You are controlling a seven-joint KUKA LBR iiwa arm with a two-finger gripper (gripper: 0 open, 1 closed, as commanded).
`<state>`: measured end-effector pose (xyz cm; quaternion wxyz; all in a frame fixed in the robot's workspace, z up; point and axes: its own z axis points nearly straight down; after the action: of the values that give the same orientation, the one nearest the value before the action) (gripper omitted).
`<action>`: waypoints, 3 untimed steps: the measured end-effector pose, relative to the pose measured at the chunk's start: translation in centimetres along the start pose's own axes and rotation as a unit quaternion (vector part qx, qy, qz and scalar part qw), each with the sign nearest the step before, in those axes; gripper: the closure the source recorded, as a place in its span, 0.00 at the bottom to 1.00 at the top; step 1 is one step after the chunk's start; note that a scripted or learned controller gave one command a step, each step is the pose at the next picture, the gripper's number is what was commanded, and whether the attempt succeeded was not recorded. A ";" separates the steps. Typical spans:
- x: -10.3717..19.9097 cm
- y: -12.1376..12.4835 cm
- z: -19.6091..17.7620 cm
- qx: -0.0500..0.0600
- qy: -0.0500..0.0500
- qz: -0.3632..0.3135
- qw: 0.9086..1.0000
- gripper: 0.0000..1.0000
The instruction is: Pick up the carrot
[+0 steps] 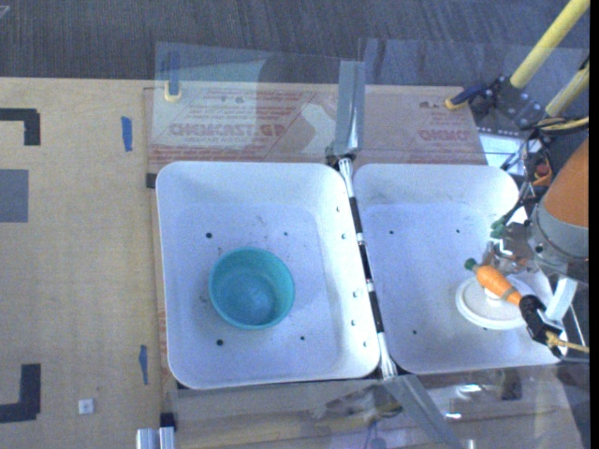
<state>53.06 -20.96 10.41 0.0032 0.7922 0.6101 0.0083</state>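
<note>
The carrot (494,281) is small and orange with a green tip. It lies slantwise over the top edge of a white round plate (485,309) at the right side of the right bin (421,251). My gripper (518,284) hangs low right at the carrot's right end, coming in from the right edge of the view. The wrist covers that end of the carrot, and I cannot make out whether the carrot is gripped.
A teal bowl (251,288) stands upright in the left bin (243,195), left of its middle. A metal divider (360,251) runs between the two bins. Cables and yellow rods (552,36) crowd the upper right corner behind the arm.
</note>
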 end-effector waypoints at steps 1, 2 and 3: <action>-0.1 0.1 -1.0 -0.001 0.000 0.001 1.000 1.00; 8.7 2.7 -12.4 0.008 -0.005 0.061 0.998 1.00; 8.7 2.7 -12.4 0.008 -0.005 0.061 0.998 0.00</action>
<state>57.68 -13.32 22.97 0.0000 0.8281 0.5606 -0.0005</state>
